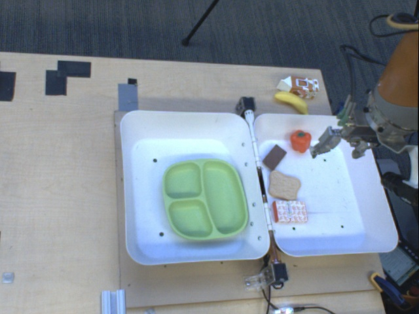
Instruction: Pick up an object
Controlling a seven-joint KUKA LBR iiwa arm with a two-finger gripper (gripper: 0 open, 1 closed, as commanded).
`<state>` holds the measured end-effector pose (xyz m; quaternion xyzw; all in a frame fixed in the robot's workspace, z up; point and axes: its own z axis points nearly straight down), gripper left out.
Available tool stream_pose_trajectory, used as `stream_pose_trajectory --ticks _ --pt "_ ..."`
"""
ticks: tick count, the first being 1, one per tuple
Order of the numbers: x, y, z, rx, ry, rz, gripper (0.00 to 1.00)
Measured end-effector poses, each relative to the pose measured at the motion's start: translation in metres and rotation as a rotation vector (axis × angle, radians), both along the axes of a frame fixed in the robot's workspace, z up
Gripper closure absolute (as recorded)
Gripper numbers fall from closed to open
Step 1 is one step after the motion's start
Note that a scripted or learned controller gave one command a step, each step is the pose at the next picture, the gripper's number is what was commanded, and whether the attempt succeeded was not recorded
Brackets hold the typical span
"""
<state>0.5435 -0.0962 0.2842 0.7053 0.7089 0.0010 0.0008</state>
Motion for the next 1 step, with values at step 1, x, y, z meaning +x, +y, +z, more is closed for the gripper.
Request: stream_pose_trajectory --ticks 1 --pt "-0.0492 -0.0078 -0.1838 0.000 -0.002 -0.003 0.00"
